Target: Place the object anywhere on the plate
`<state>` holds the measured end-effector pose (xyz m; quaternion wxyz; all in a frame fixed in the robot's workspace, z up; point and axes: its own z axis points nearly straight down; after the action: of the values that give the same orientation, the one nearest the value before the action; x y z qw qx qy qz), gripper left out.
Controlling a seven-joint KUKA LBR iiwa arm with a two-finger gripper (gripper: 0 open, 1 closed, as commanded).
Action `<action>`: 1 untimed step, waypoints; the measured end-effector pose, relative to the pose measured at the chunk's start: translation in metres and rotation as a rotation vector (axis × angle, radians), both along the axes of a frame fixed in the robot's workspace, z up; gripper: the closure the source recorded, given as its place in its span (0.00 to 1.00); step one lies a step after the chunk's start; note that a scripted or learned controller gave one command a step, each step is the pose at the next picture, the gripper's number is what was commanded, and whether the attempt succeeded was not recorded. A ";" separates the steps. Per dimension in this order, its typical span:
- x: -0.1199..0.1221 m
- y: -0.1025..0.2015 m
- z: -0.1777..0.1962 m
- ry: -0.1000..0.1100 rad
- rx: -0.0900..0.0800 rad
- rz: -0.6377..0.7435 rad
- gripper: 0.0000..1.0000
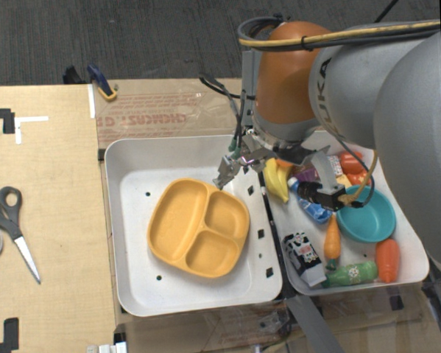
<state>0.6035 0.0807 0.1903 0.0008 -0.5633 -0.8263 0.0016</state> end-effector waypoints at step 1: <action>0.000 0.000 0.000 0.000 0.000 0.000 0.00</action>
<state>0.6035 0.0807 0.1903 0.0008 -0.5633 -0.8263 0.0016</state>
